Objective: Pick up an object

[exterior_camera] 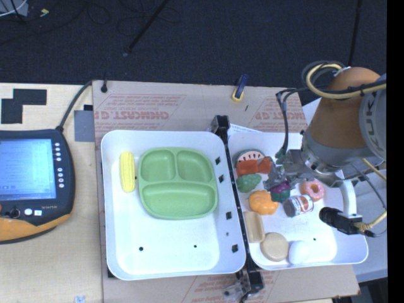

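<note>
Purple toy: a small purple piece [279, 187] lies in the right bin [353, 252], in the middle of the clutter, directly under the gripper [282, 177]; it looks the likeliest target, though that is a judgement.
Neighbours: an orange ball-shaped toy [262, 202] touches it on the near-left side, a green toy [248, 182] sits just to its left, a red toy [254, 166] lies just beyond, a pink doughnut [312, 190] and a small can [299, 205] sit to its right.
Gripper: down low among these toys; whether the pincer is spread or pressed together I cannot tell — the wrist and cables hide the tips.
Arm: the orange band [344, 109] stands above the far-right part of the bin.
Doing it well: come straight down, centre on one piece and close slowly — crowded neighbours may be nudged or pinched along.
Risk: the rounded toys could roll aside.
Left bin: a green divided plate [177, 183] and a yellow corn cob [127, 171] lie well apart from the work.
Near side: a beige round toy [274, 246] and a white round piece [299, 252] sit clear of the gripper.
</note>
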Robot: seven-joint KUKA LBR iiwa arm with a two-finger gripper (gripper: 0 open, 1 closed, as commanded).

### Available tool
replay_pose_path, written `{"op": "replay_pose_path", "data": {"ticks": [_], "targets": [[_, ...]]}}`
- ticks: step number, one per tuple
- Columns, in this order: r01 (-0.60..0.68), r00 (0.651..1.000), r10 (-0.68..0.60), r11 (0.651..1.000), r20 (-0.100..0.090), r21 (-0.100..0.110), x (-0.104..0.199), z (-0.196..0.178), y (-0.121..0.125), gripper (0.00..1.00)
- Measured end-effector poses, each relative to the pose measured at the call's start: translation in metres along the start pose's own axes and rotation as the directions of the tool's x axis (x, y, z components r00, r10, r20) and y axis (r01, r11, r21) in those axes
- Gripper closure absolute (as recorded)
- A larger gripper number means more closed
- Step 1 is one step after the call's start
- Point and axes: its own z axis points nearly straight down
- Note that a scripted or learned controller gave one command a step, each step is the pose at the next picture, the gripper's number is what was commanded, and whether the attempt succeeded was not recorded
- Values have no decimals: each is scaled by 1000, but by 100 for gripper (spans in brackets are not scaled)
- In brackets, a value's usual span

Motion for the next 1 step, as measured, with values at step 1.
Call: {"op": "replay_pose_path", "data": {"ticks": [1], "targets": [[1, 1000, -1, 1000, 0, 0, 49, -21, -23, 100]]}}
